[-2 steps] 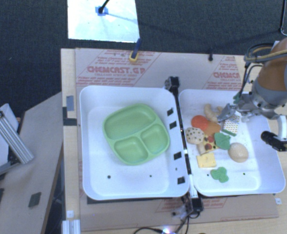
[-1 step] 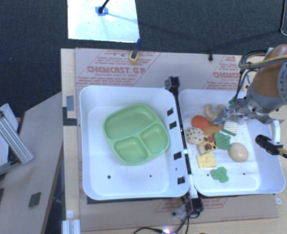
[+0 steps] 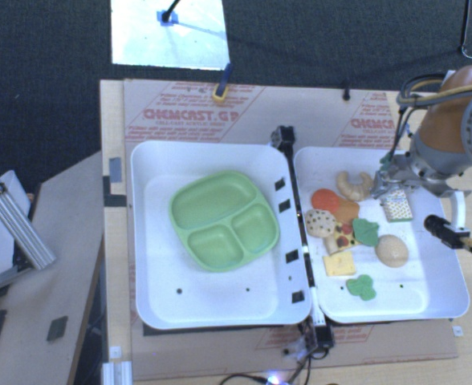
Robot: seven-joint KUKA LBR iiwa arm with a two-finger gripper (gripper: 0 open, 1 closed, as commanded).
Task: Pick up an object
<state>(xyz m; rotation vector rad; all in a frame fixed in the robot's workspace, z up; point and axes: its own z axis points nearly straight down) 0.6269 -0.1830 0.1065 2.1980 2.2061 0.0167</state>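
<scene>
The objects lie in the right bin [image 3: 441,299], crowded into its 9 o'clock half. Nearest the gripper [image 3: 390,181] is a grey checked block [image 3: 396,207], just at its 6 o'clock. Whether the gripper is apart or together cannot be told, and nothing is seen held in it.

At 9 o'clock from the block sits a tan curved piece [image 3: 354,185], close beside the gripper. Below that come an orange piece [image 3: 330,201] and a speckled cookie [image 3: 320,222], touching one another. A green leaf shape [image 3: 365,231] lies at 7 o'clock from the block, with a tan egg [image 3: 392,250] just at the leaf's 4 o'clock. A yellow slab [image 3: 339,264] and a small green sprig [image 3: 362,287] lie further toward 6 o'clock. The pieces stand tight together, so the block's neighbours hem in its 9 o'clock side.

The left bin [image 3: 156,295] holds a green divided plate [image 3: 224,219]. A black strip [image 3: 296,231] runs between the bins. Both rest on a cardboard sheet [image 3: 188,112] with red print, on a wooden bench [image 3: 67,215]. At 12 o'clock lies dark carpet [image 3: 340,22] with a bright pale sheet [image 3: 169,22] on it.
</scene>
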